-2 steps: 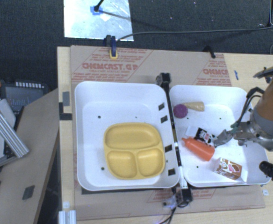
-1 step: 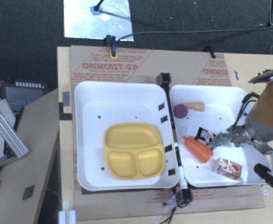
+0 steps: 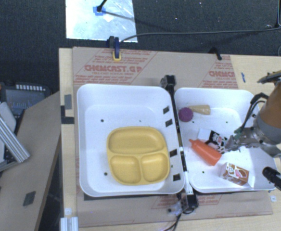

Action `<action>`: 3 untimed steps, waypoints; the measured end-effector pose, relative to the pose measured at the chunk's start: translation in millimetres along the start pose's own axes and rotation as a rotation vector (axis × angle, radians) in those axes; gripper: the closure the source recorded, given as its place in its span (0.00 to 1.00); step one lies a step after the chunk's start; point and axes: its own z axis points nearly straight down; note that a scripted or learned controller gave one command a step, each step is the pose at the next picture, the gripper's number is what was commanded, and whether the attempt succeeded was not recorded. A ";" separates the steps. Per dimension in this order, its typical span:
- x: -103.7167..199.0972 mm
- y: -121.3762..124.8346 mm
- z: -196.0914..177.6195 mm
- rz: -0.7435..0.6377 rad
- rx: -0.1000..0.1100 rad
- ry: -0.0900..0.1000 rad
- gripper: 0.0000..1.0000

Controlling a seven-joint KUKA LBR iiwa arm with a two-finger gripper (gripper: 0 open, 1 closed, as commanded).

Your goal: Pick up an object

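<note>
Four loose things lie in the right bin (image 3: pixel 246 97), and from the camera view I take the orange bottle (image 3: pixel 205 151) as my mark. It lies slantwise, neck up-left, base down-right. My gripper (image 3: pixel 231 144) hangs just right of that base, beside the black-and-white packet (image 3: pixel 214 138). How the jaws are set I cannot tell. A brown packet (image 3: pixel 236 173) lies below-right of the bottle.

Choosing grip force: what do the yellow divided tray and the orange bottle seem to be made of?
Yellow divided tray: likely moulded plastic, smooth and matte, with rounded compartment edges. Orange bottle: probably plastic too, uniform colour with a slight sheen; whether it is soft or rigid can't be judged.
</note>
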 end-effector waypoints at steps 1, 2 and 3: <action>-7.3 10.5 -53.3 0.002 0.009 -0.005 1.00; -7.8 13.1 -95.7 0.002 0.010 -0.005 1.00; 41.1 28.5 -106.4 -0.003 0.013 -0.002 1.00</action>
